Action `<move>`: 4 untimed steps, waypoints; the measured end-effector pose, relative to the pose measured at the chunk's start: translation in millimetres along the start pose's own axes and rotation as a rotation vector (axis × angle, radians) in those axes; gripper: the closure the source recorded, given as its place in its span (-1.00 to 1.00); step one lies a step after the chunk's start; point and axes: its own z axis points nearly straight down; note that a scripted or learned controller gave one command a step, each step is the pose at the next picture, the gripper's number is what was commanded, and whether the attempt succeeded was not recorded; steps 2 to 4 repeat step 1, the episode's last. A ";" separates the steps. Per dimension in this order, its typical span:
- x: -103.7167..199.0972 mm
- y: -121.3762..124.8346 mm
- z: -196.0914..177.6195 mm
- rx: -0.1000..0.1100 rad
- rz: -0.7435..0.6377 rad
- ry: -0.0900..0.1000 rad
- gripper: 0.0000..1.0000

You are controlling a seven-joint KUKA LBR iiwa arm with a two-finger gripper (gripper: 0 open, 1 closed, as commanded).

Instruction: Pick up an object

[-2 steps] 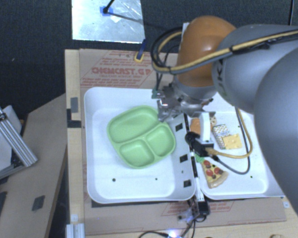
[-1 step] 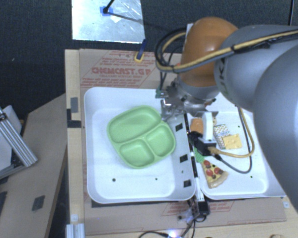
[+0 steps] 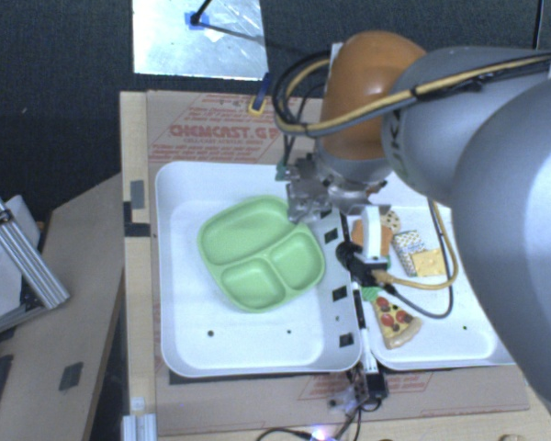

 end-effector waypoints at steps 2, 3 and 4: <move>-12.2 -5.5 -4.1 0.002 0.005 0.000 1.00; -12.2 -5.5 -4.1 0.002 0.005 0.000 1.00; -12.2 -5.5 -4.1 0.002 0.005 0.000 1.00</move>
